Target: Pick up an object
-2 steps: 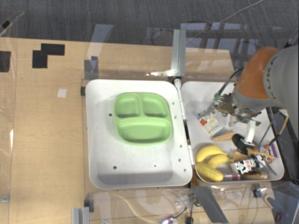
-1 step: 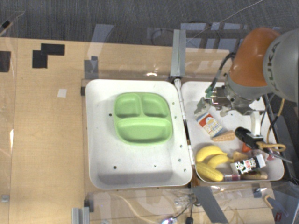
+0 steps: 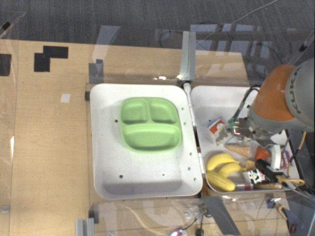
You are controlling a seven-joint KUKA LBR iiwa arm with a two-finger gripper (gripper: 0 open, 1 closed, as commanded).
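A: Honestly, what could spoil this pick?

B: Crowding. The pincer (image 3: 235,130) hangs low at the right white bin's (image 3: 212,98) centre; whether it grips anything, I cannot tell. Yellow bananas (image 3: 222,170) lie toward six o'clock, near enough for a nudge.

A: And the left white bin (image 3: 106,132)?

B: A green three-compartment plastic tray (image 3: 149,124) sits centrally.
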